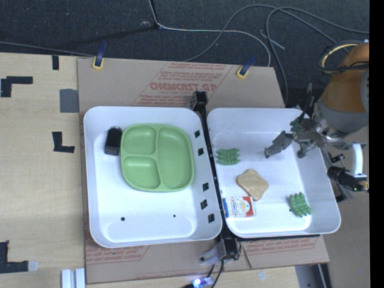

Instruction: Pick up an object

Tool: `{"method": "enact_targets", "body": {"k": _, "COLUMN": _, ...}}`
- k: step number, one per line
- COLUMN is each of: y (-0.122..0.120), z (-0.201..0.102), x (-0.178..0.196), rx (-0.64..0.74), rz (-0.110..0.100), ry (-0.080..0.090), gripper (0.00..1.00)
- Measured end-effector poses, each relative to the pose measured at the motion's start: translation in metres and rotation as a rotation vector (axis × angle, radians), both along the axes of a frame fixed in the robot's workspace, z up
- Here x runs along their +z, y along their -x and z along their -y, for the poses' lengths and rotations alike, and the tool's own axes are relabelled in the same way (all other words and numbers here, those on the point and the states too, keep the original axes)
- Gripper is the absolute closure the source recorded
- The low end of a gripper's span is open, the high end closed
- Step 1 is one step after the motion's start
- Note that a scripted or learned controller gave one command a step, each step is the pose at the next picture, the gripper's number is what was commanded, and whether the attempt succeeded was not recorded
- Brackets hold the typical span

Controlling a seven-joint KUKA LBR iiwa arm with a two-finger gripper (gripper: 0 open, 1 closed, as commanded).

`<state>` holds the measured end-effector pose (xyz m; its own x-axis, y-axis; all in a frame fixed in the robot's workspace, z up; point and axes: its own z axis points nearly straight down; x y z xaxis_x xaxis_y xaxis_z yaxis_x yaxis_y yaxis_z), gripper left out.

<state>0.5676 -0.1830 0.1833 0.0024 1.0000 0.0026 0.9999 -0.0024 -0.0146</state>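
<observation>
1. We see our hand [288, 147] poised over the upper part of the right bin [318, 221], reaching in from the right with its two fingers spread wide apart: one fingertip points toward the bin's middle, the other lies back toward the wrist.
2. The hand is released. Nothing sits between the fingers, and we cannot tell whether they touch the bin floor.
3. The nearest candidate, as we judge it, is the tan bread slice [252, 184], lying below and a little left of the hand, near it but apart. Its long axis runs on a slant from upper left to lower right.
4. A green leafy piece [228, 156] lies to the left of the hand, close to the divider between the bins. A second green leafy piece [299, 204] lies below the hand, near the bin's lower right corner.
5. A small red and white packet [238, 207] lies below and left, just beyond the bread slice.
6. We judge that the coming move calls for a short shift down and left, then a descent over the bread slice.
</observation>
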Motion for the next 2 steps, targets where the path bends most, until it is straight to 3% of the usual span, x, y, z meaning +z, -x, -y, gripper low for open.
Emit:
{"method": "enact_targets", "body": {"k": 1, "y": -0.003, "z": 0.0, "x": 0.007, "rx": 0.003, "rz": 0.013, "ry": 0.003, "gripper": 0.0}}
{"method": "enact_targets", "body": {"k": 2, "y": -0.007, "z": 0.001, "x": -0.038, "rx": 0.004, "rz": 0.01, "ry": 0.003, "gripper": 0.0}}
